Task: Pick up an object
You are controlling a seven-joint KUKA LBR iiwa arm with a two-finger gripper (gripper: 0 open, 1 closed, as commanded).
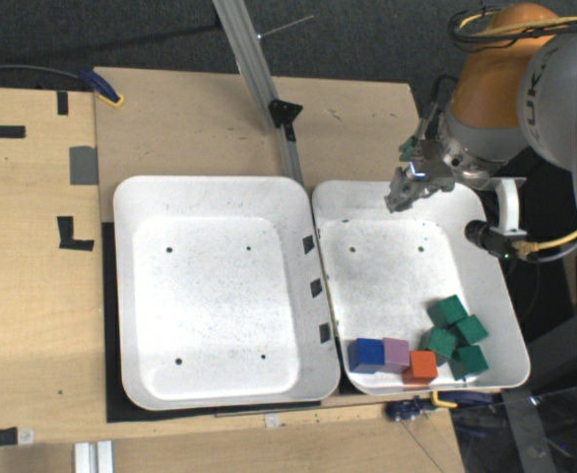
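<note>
Small blocks lie clustered in the near right corner of the right bin (387,264): a blue cube (367,354), a lilac cube (396,353), an orange cube (422,366) and several green blocks (456,335). My gripper (404,197) hangs over the far rim of the right bin, well away from the blocks. Nothing shows between its fingers.
The left bin (215,289) lies beside the right one. A slanted metal pole (254,62) with a black clamp crosses the bench behind the bins. Black tape marks and a grey patch lie on the wooden bench at left. A blue and yellow tool (104,85) rests at far left.
</note>
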